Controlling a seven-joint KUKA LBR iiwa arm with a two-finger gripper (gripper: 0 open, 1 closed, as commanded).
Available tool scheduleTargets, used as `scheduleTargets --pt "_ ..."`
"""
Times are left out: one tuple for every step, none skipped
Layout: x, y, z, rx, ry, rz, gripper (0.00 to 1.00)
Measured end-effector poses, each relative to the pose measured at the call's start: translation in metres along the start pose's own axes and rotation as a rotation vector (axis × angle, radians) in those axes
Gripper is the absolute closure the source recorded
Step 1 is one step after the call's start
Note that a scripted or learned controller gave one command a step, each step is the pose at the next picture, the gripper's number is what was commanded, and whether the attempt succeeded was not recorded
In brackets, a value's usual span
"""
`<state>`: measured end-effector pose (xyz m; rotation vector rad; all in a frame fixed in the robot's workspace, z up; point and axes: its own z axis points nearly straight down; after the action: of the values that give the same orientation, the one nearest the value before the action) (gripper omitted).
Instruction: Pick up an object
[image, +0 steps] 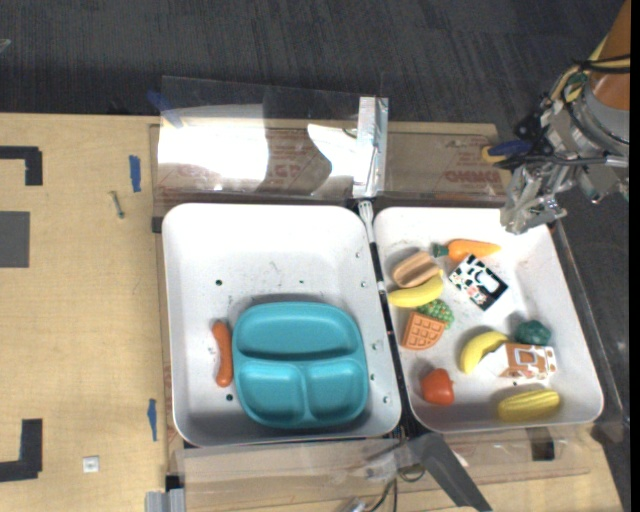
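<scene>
- The left bin (190, 240) held a teal tray (298, 362) with an orange sausage (222, 352) beside it.
- The right bin (575, 330) held the toy foods, for example the hot dog (414, 268), the carrot (472, 248) and the bananas (482, 348).
- The black-and-white card (476, 280) had a pattern, but no readable writing.
- The gripper (528, 212) hovered over the far right corner; I could not tell its state. I think it should descend straight on one separated object.

Right bin (570, 300) crowded — its back-left corner bare.

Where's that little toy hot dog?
The tan toy hot dog lies in the right white bin, near its upper left, just above a yellow banana.
</scene>
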<state>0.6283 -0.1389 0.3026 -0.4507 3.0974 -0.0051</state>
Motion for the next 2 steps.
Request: scheduleTargets --pt "0.037 -0.005 0.013 -0.004 0.005 -0.189 1.00" --pt "0.032 -0.041 -0.005 -0.001 0.000 -0.296 1.00"
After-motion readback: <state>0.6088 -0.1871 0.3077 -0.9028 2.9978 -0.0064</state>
